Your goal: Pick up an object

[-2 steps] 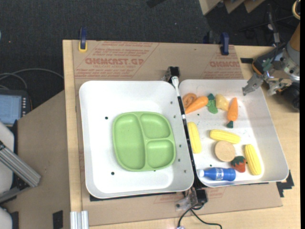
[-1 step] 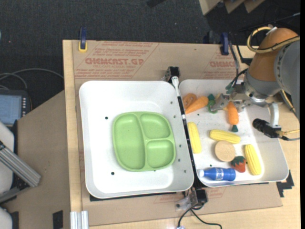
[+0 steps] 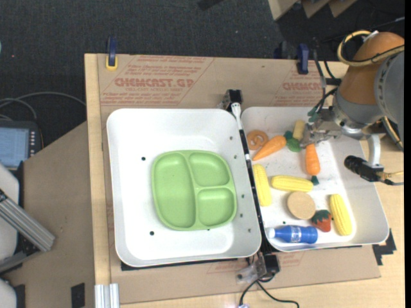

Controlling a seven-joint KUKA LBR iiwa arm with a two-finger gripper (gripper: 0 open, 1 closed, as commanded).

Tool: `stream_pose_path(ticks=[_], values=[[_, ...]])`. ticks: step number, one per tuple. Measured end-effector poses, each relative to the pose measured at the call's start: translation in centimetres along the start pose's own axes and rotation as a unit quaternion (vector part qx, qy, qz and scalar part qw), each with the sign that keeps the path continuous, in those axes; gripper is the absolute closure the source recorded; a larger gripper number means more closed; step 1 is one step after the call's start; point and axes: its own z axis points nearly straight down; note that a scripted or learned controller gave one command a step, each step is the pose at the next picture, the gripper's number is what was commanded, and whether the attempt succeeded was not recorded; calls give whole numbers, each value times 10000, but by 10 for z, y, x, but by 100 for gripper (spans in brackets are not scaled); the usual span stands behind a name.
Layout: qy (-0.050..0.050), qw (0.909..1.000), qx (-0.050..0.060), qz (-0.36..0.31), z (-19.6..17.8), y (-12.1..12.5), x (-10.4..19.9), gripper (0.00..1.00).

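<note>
A blue bottle (image 3: pixel 294 235) lay at the right bin's (image 3: pixel 379 220) near edge. The arm (image 3: pixel 365 85) reached in from the right, its gripper (image 3: pixel 313 131) low between two carrots (image 3: pixel 311 160); jaws' opening could not be told.

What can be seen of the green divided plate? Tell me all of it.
The green divided plate is a pale green, plastic-looking tray with rounded corners and three compartments: one long one on the view's left, two smaller ones stacked on the right. All three compartments look bare. It lies flat, slightly rotated, near the middle of the left white bin, resting on the bin's floor and apart from its walls. Nothing else touches it.
</note>
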Motion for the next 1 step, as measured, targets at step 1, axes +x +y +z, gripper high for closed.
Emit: stream_pose_path(ticks=[1], values=[[-29, 10000, 64, -4, 7, 23, 36, 100]])
